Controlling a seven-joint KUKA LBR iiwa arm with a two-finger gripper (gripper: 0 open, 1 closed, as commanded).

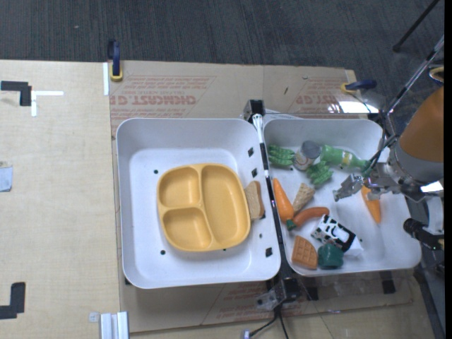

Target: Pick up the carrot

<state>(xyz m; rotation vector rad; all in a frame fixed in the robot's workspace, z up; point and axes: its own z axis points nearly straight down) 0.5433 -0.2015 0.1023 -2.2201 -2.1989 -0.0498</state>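
Reaching into the right bin [395, 260], the hand [357, 184] hovers near the carrot [282, 200], not gripping it; whether its fingers are apart cannot be told; lifting remains.

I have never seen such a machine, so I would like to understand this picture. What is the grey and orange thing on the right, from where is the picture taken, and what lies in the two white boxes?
The grey and orange thing is a robot arm that reaches in from the right. Its hand hangs over the right bin; whether it grips something I cannot tell.

One fixed camera took the picture from above, looking down at a slant.

The left bin holds a yellow divided plate, with a slice of toy bread at its right edge. The right bin holds toy food: a carrot near its left wall, a sausage, green vegetables, a waffle and a second orange piece near the hand.
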